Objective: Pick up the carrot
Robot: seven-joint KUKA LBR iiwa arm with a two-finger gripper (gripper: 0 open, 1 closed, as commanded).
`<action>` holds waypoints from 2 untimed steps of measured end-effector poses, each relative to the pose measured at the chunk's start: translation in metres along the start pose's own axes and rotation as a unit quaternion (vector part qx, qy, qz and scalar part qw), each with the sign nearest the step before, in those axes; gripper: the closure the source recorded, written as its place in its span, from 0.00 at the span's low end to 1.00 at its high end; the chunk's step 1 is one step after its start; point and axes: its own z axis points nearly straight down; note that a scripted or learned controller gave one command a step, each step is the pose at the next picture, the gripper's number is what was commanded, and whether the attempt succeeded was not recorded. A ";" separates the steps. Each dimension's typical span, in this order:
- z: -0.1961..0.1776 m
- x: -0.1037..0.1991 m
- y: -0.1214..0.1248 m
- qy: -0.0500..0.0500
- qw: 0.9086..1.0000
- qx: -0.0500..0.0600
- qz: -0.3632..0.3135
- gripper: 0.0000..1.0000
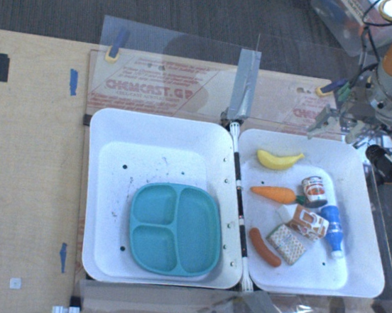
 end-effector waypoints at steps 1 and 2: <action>0.096 0.056 -0.012 0.000 1.000 0.000 -0.023 0.00; 0.159 0.045 -0.065 0.000 0.986 -0.004 -0.168 0.00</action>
